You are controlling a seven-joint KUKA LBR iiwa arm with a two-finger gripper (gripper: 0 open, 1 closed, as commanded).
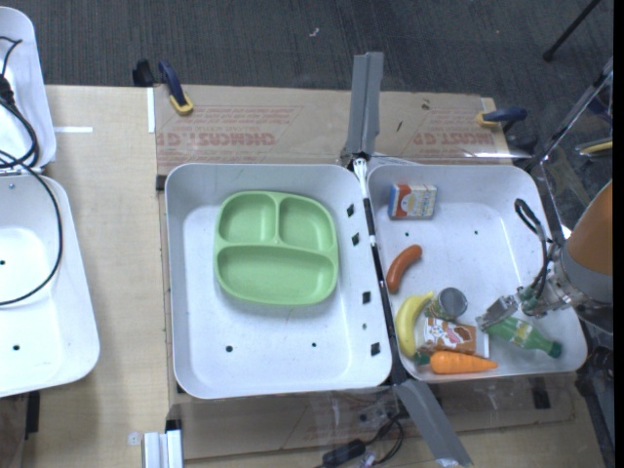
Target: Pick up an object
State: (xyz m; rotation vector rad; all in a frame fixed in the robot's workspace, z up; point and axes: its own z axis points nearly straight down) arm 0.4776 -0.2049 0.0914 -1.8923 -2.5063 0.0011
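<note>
White plastic bins sit side by side on the tabletop [117, 125]. The left bin [195, 339] has a green divided plate [278, 249] lying flat in its far half, and that's all it's carrying.

The right bin [468, 232] is the busy one. A small carton [412, 201] sits toward the far-left corner. A sausage [403, 266] lies at a slant near the left wall, about mid-bin. Nearer the front there's a cluster: a banana [409, 322] curving along the left wall, a small tin can [451, 303] just right of it, a flat snack packet [448, 336] tucked under those two, and a carrot [462, 363] lying along the near edge, touching the packet. A green bottle [524, 335] lies on its side in the near-right corner, cap end pointing right.

The arm comes in from the right with its orange band at the frame edge, and the tool [517, 305] is low in the right bin, right at the left end of the bottle. Can't honestly tell how the tool is set at this size, or whether anything is caught in it. The bottle looks like it's lying on the bin floor.
</note>
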